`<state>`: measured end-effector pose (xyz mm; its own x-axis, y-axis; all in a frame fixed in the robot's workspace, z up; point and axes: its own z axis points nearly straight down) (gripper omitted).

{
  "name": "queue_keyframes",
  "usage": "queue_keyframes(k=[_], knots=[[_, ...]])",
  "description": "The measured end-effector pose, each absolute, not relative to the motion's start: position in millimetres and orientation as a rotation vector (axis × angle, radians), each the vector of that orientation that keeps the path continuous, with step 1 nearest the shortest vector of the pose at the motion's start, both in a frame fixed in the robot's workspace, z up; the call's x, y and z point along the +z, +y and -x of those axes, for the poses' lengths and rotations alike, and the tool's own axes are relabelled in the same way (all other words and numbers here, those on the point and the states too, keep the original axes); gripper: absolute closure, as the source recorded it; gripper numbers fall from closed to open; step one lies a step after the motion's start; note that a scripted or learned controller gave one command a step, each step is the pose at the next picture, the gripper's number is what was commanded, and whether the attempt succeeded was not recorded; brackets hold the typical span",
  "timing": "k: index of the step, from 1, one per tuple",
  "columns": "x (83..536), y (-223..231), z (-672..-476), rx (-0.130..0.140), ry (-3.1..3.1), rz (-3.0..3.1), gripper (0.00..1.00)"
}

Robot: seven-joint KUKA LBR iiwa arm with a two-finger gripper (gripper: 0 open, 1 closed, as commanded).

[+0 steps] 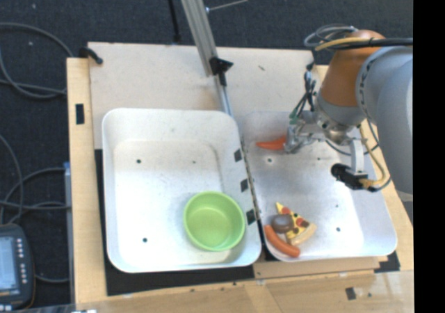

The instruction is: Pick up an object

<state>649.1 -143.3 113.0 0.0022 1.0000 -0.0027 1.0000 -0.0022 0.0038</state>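
An orange carrot-shaped toy (270, 143) lies at the far left of the right bin (327, 200), close to the divider. My gripper (295, 139) is low over the bin floor just right of the carrot, at or touching its right end. The grey arm with its orange band comes in from the right above it. At the right bin's near left corner sit a pizza-slice toy (299, 229), a small brown round piece (281, 222) and an orange-red sausage (281, 243), packed together.
A green bowl (214, 220) stands in the near right part of the left bin (160, 165). A slanted metal post (201, 26) rises behind the bins. A black cable clip (350, 175) hangs off the arm over the right bin.
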Motion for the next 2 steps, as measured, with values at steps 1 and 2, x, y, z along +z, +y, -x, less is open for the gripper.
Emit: queue_keyframes(k=[1,2], knots=[[175.3,-149.2,-656.5,0.008,2.215,-2.218,1.00],[231.4,-155.2,-649.3,0.007,2.216,-2.218,1.00]])
